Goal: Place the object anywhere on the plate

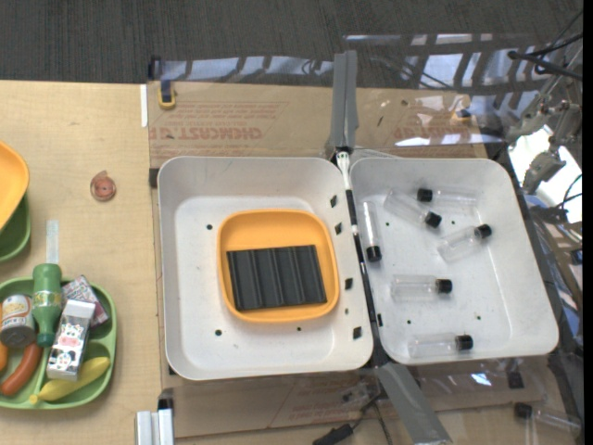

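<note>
A plate (278, 235) with a ridged pad (276, 278) on it lies in the left bin (185, 276); six tubes (422, 288) lie scattered in the right bin (519, 276).

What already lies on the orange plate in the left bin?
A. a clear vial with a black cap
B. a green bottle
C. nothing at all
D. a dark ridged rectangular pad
D: a dark ridged pad covers the middle of the orange plate, while the black-capped vials lie in the right bin.
</note>
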You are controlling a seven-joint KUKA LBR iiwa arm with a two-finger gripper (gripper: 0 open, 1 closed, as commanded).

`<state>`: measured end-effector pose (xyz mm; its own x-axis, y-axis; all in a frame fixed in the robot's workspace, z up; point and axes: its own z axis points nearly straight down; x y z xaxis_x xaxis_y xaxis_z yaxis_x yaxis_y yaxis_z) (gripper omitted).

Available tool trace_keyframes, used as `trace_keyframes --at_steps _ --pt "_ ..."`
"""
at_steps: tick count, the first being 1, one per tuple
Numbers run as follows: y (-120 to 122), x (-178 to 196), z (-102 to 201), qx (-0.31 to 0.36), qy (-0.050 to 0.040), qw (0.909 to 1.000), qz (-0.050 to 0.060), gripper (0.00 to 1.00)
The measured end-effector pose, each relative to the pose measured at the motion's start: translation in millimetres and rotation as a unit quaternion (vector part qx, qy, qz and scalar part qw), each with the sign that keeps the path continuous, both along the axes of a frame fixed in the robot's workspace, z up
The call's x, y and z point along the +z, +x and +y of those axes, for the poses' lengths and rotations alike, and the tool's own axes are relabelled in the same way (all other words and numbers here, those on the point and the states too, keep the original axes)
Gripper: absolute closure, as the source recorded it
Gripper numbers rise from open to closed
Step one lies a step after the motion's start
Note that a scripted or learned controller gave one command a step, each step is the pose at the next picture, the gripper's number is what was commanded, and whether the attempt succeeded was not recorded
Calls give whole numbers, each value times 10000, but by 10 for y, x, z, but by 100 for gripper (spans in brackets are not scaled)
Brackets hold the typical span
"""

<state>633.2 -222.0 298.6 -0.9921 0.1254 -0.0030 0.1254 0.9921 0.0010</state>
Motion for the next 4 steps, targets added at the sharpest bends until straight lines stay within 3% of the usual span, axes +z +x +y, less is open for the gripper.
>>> trace_keyframes --at_steps 1,2,3,4 --pt "-90 -160 3 2444 -4 9697 -8 0" --pt "-73 326 6 3997 -12 9167 -19 0" --pt "129 438 10 6431 -9 7658 -20 0" --pt "268 634 10 7774 -14 6290 -24 0"
